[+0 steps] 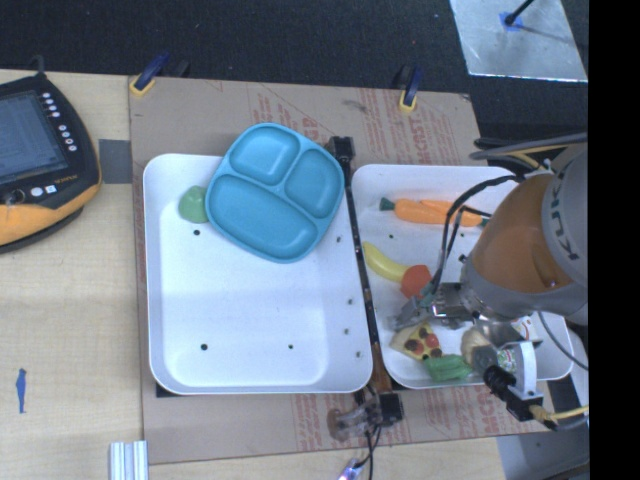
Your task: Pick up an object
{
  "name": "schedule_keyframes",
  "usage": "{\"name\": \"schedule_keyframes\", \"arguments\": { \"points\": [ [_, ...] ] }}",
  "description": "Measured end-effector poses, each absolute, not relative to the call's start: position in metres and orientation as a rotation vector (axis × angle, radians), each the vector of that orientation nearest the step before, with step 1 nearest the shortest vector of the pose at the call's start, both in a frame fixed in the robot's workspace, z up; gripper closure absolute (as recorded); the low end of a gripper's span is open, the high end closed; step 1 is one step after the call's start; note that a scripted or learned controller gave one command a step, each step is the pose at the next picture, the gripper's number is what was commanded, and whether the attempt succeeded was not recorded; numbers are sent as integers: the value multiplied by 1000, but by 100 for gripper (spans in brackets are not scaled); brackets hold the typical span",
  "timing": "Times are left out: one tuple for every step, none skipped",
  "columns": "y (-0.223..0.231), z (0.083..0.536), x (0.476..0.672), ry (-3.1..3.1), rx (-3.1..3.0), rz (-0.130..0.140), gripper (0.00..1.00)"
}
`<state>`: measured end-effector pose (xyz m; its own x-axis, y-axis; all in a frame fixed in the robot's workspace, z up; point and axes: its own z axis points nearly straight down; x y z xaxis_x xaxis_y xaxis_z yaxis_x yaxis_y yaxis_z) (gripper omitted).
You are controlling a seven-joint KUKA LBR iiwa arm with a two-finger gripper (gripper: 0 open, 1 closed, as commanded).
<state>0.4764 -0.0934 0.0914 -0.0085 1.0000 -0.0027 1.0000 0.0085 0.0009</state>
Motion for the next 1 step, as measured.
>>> {"name": "schedule_keyframes", "arguments": {
  "points": [
    [-97,91,476,2227,2210,-2,0]
  ]
}}
